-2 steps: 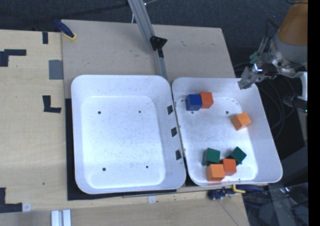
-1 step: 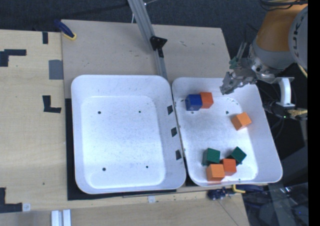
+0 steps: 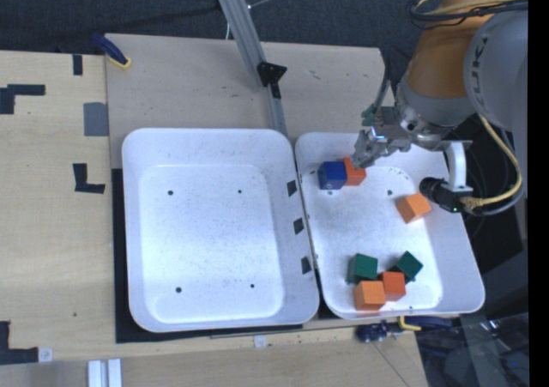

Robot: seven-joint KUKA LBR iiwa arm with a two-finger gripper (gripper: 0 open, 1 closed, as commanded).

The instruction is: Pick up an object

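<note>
The gripper (image 3: pixel 367 154) hangs low over the far end of the right bin (image 3: pixel 446 244), its tip right at a small red-orange block (image 3: pixel 355 174); whether the jaws are parted or closed on it cannot be told from above. A blue block (image 3: pixel 332 175) sits touching that block's left side. An orange block (image 3: pixel 413 207) lies apart toward the bin's right. Near the front edge, two green blocks (image 3: pixel 363 267) and two orange-red ones (image 3: pixel 371 293) cluster together. The left bin (image 3: pixel 141 154) adjoins on the wooden bench (image 3: pixel 51 231).
</note>
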